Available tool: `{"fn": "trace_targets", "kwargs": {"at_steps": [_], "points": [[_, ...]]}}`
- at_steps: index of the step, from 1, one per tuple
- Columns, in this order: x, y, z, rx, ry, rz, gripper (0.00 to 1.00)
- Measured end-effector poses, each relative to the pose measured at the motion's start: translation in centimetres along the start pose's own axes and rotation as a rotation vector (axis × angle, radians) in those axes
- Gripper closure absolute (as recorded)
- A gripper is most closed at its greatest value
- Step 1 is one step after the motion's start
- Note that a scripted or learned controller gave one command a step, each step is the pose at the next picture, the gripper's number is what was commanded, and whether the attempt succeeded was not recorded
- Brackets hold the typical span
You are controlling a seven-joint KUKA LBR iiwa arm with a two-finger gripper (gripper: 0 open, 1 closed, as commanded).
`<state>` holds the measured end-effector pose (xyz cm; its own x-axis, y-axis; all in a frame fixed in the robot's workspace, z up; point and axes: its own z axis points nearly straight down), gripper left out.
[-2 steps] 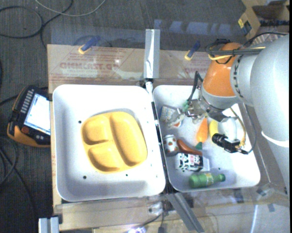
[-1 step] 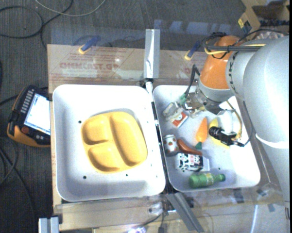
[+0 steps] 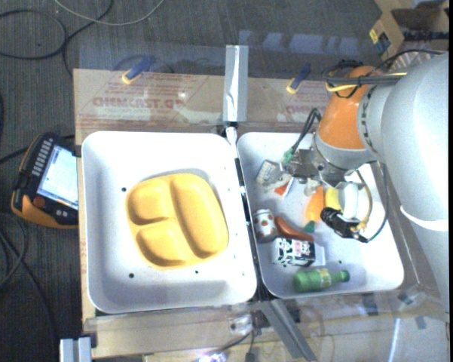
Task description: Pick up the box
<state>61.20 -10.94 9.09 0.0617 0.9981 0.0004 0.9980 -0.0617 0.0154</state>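
Note:
The box [image 3: 295, 252] is small, with a black-and-white print, and lies flat in the right bin [image 3: 384, 266] near its front. My gripper [image 3: 300, 169] hangs over the back half of that bin, below the arm's orange band [image 3: 342, 124]. It is well behind the box and apart from it, close to a clear crumpled wrapper [image 3: 268, 173]. Nothing shows as held.
Around the box lie a green bottle [image 3: 321, 279] just in front, a small can [image 3: 264, 222] to its left, and a red-brown sausage shape [image 3: 295, 229] behind it. An orange carrot-like piece [image 3: 314, 203] and a white object [image 3: 350, 199] lie under the wrist. A yellow divided plate [image 3: 178, 219] sits in the left bin [image 3: 98, 202].

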Motion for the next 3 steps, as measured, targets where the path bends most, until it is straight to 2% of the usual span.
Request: {"fn": "trace_targets", "kwargs": {"at_steps": [1, 2, 3], "points": [[0.1, 6.0, 0.2, 0.003, -0.003, -0.126, 0.00], [1.3, 4.4, -4.9, 0.017, -0.003, 0.039, 0.00], [0.4, 3.2, 0.1, 0.004, -0.001, -0.418, 0.00]]}}
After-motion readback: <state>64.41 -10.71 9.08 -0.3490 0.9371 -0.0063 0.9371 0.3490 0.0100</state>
